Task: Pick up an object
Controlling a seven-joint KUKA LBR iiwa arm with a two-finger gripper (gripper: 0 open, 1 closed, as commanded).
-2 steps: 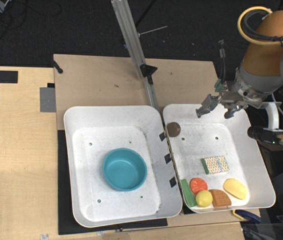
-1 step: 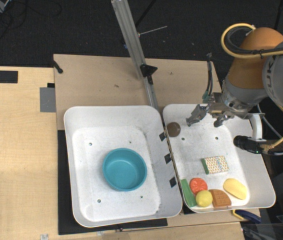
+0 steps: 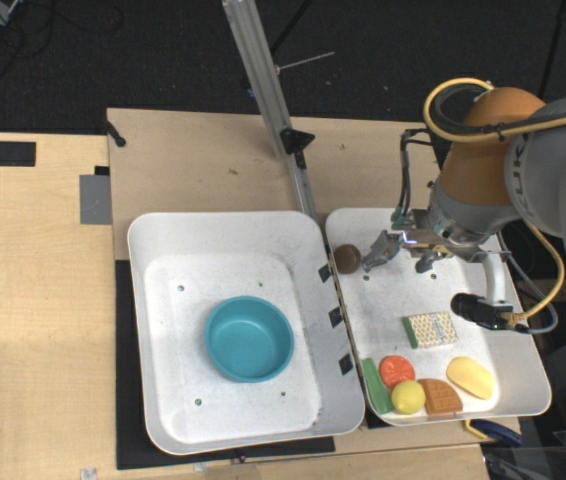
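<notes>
- Our claw hangs over the far end of the right bin, its two fingers spread well apart with nothing between them.
- The nearest candidate for the pick is a small brown round object, which sits in the right bin's far left corner, just beside one finger and tight against the bin wall.
- We judge the wall to be the main hazard: a finger coming down there could land on the rim or nudge the brown piece along the wall instead of bracketing it.
- Because that piece looks round, we expect it could roll or squirt out as the fingers close, leaving us with an empty grasp.
- The rest of the right bin's load is crowded at its near end: a green stick, a red round piece, a yellow-green ball, an orange-brown block and a yellow lemon-like piece, several touching.
- A speckled flat pad lies apart from them, nearer the bin's middle.
- Going for the cluster risks catching two things or shoving neighbours aside.
- The left bin holds a single teal bowl, upright near its middle.
</notes>
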